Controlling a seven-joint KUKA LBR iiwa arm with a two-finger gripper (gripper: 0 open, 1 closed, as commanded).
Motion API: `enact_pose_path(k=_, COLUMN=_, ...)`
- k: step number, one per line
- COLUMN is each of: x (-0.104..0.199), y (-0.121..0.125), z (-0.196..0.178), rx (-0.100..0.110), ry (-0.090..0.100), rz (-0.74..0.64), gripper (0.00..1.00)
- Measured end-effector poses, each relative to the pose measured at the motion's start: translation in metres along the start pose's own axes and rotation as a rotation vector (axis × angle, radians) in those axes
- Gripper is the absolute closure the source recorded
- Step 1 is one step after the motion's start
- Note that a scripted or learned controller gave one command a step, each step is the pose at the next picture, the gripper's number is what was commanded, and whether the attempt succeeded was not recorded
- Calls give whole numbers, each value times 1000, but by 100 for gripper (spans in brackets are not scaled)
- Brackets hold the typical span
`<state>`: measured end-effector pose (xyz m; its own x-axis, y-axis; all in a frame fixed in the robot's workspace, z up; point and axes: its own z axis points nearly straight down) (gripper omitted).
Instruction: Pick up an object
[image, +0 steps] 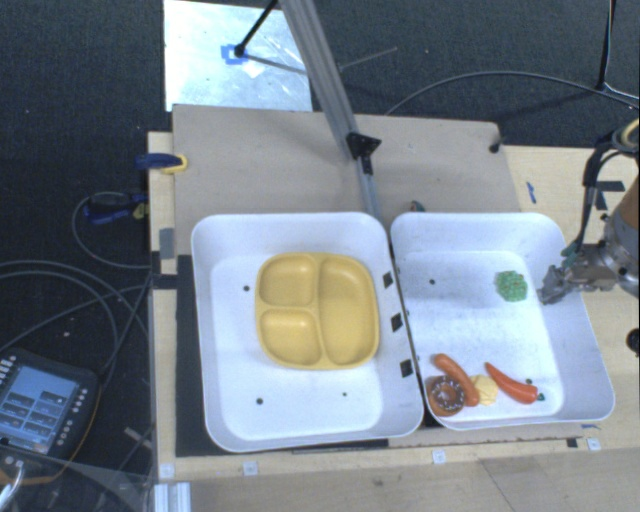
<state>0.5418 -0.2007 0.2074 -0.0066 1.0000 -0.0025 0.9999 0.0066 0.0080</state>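
My gripper (553, 285) hangs over the right edge of the right bin (575, 330), just right of a green broccoli piece (511, 286) and apart from it. Nothing shows between its fingers. Along the bin's front lie a red sausage (455, 377), a chocolate donut (445, 395), a small yellow piece (486, 390) and a red chili (511, 383).
The left bin (225, 330) holds a yellow divided plate (318, 309). A grey pole (330, 90) slants down from the top to the gap between the bins. Cables and a pendant (40, 400) lie on the floor at left.
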Motion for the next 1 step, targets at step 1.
enact_pose_path(k=1, x=2, y=6, z=-64, rx=-2, ry=-1, rz=0, gripper=100)
